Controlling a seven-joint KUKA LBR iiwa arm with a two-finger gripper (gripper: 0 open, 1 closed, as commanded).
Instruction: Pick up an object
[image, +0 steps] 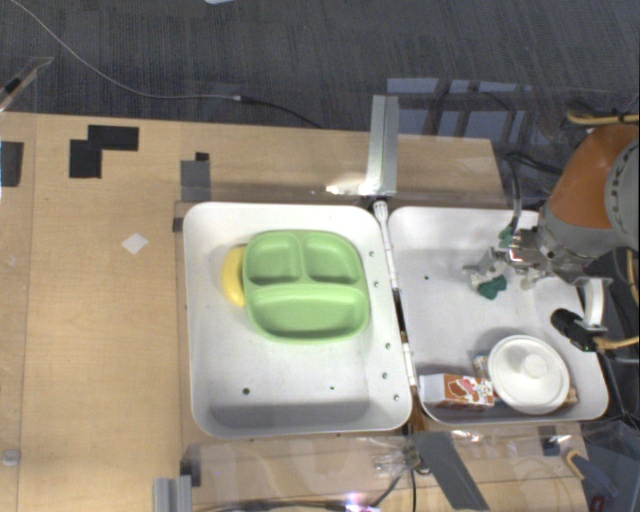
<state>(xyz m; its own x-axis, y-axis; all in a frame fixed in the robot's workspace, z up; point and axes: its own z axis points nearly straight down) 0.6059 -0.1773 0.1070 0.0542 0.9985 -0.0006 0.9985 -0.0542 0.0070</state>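
Two shallow white bins sit side by side on the wooden tabletop (90, 330), which also carries a few black patches near its far left corner. The left bin (290, 400) holds a green divided plate (303, 284) with three compartments, lying flat in the far half of the bin. A yellow object (232, 277), partly hidden under the plate's left edge, touches it there; too little of it shows to name it. The near half of this bin is bare white floor with a few small dark dots.

A metal post (384, 145) stands at the far end of the seam between the bins.

The right bin (440, 250) has a small brown and red packet (458, 390) lying flat against its near wall. Just right of the packet, touching or nearly touching it, rests a round white bowl (528, 373). Farther back, a small dark green object (491, 289) lies on the bin floor.

The pincer (490, 272) reaches in from the right, low over the bin, with its metal tip right at the green object. Whether its fingers are spread or closed cannot be told, nor whether the green object is between them. Behind it the grey arm with its orange band (585, 185) rises at the right edge
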